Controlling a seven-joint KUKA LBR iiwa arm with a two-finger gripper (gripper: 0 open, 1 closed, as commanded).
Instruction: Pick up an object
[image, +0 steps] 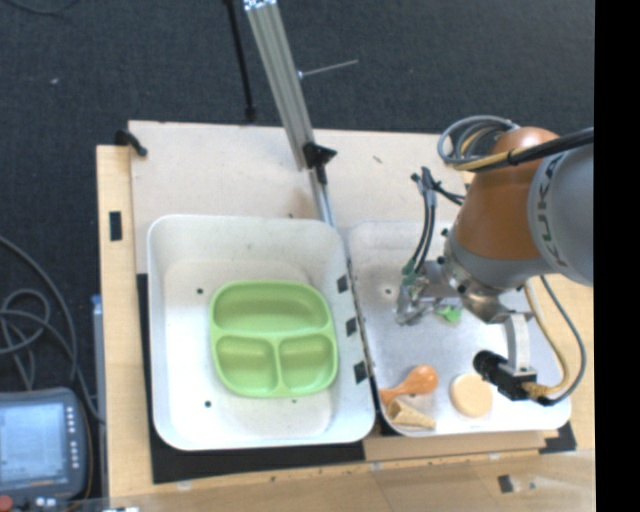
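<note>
Bright, even light falls from overhead, washing the two white bins (160, 330) close to pure white, so their rims lose detail. Shadows are soft and short, pooled under the green divided plate (272, 337) and the arm (510, 215). The picture is low-resolution and slightly soft throughout; the dark carpet (120, 60) looks grainy.

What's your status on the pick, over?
Gripper low over right bin, nothing seen held. Orange toy, cone, round disc lie loose nearby. Green tray in left bin.
</note>
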